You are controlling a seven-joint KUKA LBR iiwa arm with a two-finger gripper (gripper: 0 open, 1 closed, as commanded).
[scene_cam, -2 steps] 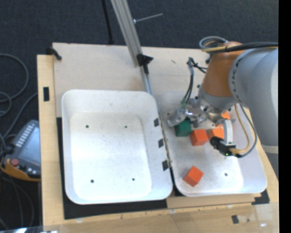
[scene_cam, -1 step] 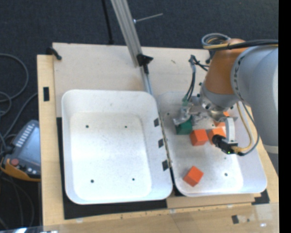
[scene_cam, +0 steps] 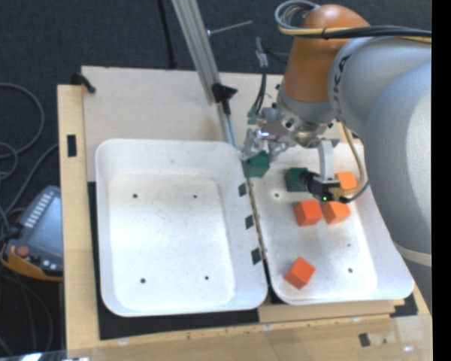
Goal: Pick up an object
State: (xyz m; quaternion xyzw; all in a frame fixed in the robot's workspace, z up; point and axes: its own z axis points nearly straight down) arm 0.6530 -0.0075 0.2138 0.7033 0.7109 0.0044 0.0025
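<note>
My gripper [scene_cam: 258, 155] hangs over the left rim of the right bin [scene_cam: 361, 273], near the divide between the two bins. A small green block [scene_cam: 257, 165] sits between its fingertips, and the gripper is shut on it. A second green block [scene_cam: 295, 177] lies in the right bin just to the right. Orange blocks lie nearby: a pair side by side [scene_cam: 308, 213] [scene_cam: 336, 211], one partly behind the arm's cable [scene_cam: 346, 180], and one near the bin's front [scene_cam: 300, 272].
The left bin [scene_cam: 105, 156] lies left of the gripper. A slanted aluminium post [scene_cam: 199, 47] rises just behind the bins, close to the gripper's left. The grey arm with its orange band [scene_cam: 319, 43] covers the back right.
</note>
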